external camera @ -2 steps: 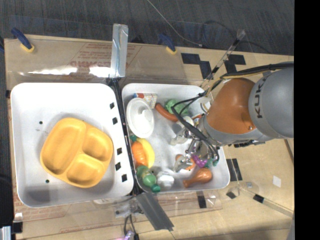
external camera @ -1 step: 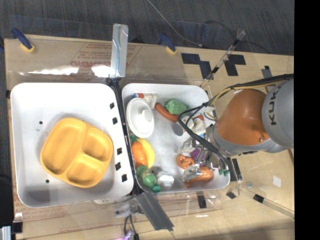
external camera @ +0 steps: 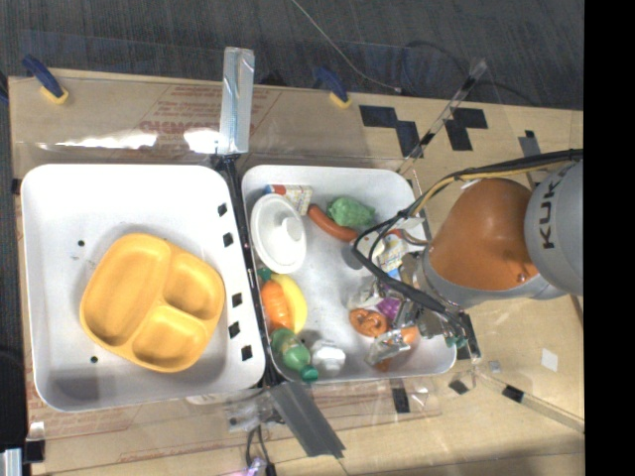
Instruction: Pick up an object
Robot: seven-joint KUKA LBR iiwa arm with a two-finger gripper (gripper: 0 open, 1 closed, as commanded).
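Reaching in from the right, the arm (external camera: 486, 236) hangs over the right bin (external camera: 327, 181), its right half. The gripper (external camera: 397, 310) sits among cables there; whether it is released or clenched cannot be told. Nearest candidate, judged: a small orange toy (external camera: 365, 321) just left of the gripper, in the bin's lower right part. The carrot (external camera: 327, 223) lies farther up-left, long axis slanting.

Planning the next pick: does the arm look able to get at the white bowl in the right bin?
Probably yes: the white bowl sits uncovered near the right bin's left wall, nothing stacked on it.
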